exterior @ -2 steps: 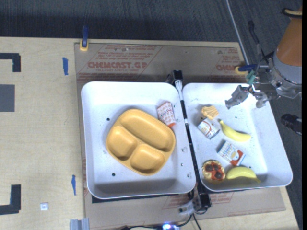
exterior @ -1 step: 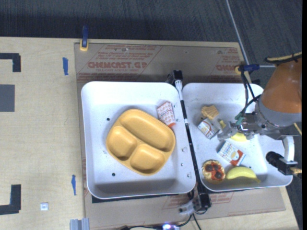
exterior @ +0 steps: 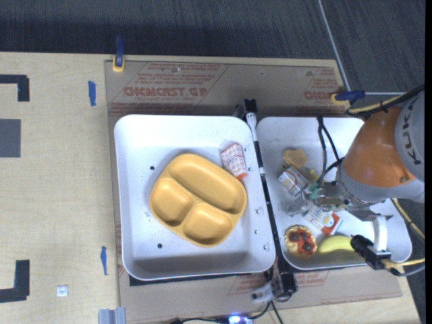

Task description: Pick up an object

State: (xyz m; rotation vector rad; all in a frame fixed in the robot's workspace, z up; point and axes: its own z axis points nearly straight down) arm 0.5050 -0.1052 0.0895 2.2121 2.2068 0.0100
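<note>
Claw above banana lying left-right.

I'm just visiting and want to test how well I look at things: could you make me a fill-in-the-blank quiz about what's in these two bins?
1. The yellow divided tray lies in the ____ bin.
2. The tray has ____ compartments.
3. The banana lies in the ____ bin.
4. The band above the arm's wrist is coloured ____.

Missing words: left; three; right; orange
</note>
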